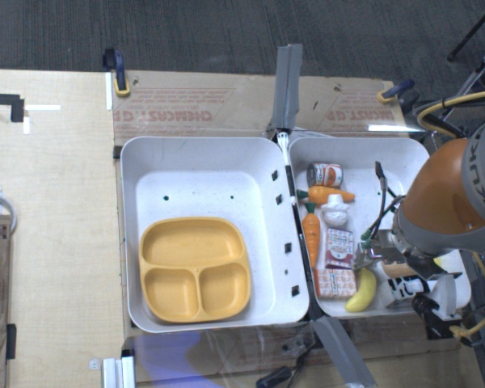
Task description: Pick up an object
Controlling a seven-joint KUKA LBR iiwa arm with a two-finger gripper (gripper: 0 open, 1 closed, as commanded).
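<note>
In the right bin [404, 148], several items lie along the left wall. A small can [325, 175] is at the back, with an orange carrot [331, 194] just in front of it. A second carrot [310, 234] runs along the wall. A white bottle [335, 213] rests above a red and white carton [336, 261]. A yellow banana [361, 291] sits at the front. My gripper [377, 249] hangs low over the bin's middle, just right of the carton and above the banana's top end. The wrist hides its tip.
The left bin [202, 160] holds a yellow divided plate [196, 267] at its front. A grey divider bar [287, 87] rises between the bins at the back. The arm's orange band [440, 192] and cables [453, 107] cover the right bin's right side.
</note>
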